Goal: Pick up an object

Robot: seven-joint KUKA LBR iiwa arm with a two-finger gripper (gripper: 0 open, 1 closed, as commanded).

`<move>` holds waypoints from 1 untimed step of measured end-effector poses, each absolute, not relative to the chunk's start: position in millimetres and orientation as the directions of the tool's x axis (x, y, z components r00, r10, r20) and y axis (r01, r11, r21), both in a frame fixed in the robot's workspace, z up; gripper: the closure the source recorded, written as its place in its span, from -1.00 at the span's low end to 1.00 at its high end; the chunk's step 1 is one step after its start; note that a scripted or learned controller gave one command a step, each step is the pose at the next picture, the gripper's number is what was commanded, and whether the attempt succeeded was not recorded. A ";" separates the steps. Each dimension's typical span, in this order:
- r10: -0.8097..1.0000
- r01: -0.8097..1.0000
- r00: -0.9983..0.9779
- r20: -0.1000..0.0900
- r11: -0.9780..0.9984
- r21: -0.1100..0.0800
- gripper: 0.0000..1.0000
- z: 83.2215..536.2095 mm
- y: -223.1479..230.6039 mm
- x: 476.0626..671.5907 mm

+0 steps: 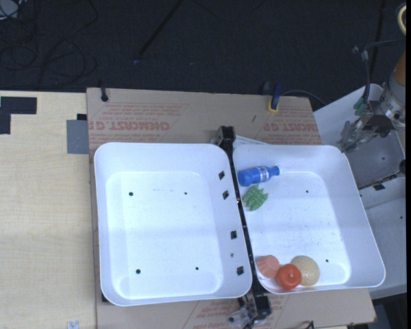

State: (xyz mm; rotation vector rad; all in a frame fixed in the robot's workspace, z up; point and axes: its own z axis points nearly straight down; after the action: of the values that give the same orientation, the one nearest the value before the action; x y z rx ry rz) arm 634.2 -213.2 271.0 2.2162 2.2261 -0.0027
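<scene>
Nearest the lower edge of the camera view, three small things are clustered in the front corner of the right-hand shallow white plastic bin — a round red-orange tomato-like ball, a pale cream rounded lump touching it, and a pinkish soft piece just beside. Because they are packed against the bin wall, a clean grip there would be hard to obtain; a free-standing target is better chosen. Farther back, by the divider, a small green leafy piece lies flat, and just behind it a blue plastic bottle with a white cap lies on its side — the likeliest pick, to be closed on across its narrow body from straight above. The pincer is seen beyond the bin's far right corner, well apart from the bottle; whether it is released or clenched cannot be told.
</scene>
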 end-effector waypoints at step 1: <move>1.000 1.000 -0.008 0.004 0.008 -0.003 1.00 271.7 -117.4 616.7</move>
State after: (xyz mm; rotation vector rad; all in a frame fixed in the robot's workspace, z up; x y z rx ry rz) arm 616.7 -117.4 271.7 2.2157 2.2339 0.0006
